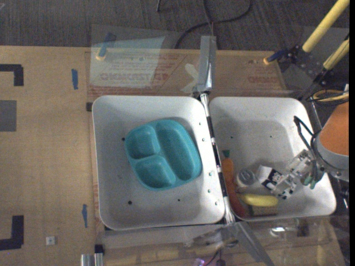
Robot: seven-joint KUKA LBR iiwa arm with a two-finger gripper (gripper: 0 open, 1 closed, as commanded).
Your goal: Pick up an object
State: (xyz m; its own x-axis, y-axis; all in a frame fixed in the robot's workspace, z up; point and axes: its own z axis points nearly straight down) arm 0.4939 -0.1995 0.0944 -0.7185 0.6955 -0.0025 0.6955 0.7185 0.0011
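In the right bin (277,121), my gripper (284,185) reaches in from the right and sits low near the front right corner. Just left of it lies a small white and black object (268,175), very close to the gripper tip; whether they touch is unclear. A yellow banana (260,200) lies below it along the front wall. A small round grey-lidded jar (246,177) stands left of the white object. An orange carrot-like piece (229,176) lies along the bin's left wall.
The left bin (111,121) holds a teal divided plate (162,153). A metal divider rail (206,71) runs between the bins at the back. Yellow-handled tools (324,21) and cables sit beyond the right bin.
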